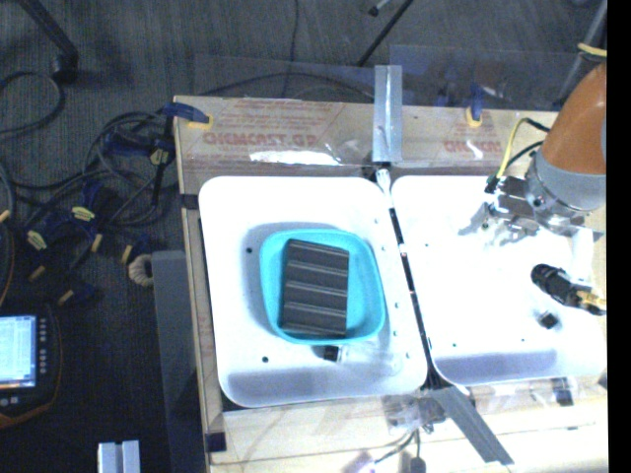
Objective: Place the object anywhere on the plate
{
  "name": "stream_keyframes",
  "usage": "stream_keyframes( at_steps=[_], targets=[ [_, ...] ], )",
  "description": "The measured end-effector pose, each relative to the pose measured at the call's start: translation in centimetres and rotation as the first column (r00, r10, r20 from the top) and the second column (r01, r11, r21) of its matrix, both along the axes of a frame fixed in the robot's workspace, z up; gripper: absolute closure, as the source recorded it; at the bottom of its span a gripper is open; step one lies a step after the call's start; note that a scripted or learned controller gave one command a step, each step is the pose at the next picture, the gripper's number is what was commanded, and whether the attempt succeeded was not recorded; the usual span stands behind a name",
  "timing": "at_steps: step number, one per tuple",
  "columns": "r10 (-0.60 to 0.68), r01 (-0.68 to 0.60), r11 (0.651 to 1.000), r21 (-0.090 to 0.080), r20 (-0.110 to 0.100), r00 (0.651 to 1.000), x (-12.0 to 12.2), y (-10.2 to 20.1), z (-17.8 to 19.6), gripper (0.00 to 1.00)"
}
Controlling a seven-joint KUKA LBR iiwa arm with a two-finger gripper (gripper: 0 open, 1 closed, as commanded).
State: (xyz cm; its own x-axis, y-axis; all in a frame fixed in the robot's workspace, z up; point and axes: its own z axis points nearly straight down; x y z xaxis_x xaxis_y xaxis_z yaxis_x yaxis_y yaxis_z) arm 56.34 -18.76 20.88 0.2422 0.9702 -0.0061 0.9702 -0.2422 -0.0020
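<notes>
Lying on the blue plate (370, 299) in the left bin (222, 264), the dark ribbed block (315, 286) is running lengthwise up the view. Well to its right, the gripper (508, 220) is hovering over the right bin (444, 313) (finger state impossible to tell).

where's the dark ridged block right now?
In the camera view the dark ridged block lies on the blue plate in the left bin, well apart from the end effector, which is over the right bin.

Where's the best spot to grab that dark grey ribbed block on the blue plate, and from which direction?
Probably from straight above, fingers closing across the two long sides of the dark grey ribbed rectangular block. It lies flat on the light blue plate in the left white bin, so the plate's raised rim likely blocks a side approach.
</notes>
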Motion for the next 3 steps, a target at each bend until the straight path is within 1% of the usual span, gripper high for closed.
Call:
stream_keyframes(
  at_steps=[1, 2, 3],
  targets=[
    [-0.054, 0.054, 0.999, -0.001, 0.007, 0.999, -2.3, 9.0, -3.7, 1.00],
    [-0.052, 0.052, 0.999, 0.001, 0.001, 0.999, -2.4, 9.2, -4.0, 0.00],
    [-0.091, 0.091, 0.996, 0.004, 0.001, 0.996, -1.2, 4.5, -1.9, 0.00]
  ],
)
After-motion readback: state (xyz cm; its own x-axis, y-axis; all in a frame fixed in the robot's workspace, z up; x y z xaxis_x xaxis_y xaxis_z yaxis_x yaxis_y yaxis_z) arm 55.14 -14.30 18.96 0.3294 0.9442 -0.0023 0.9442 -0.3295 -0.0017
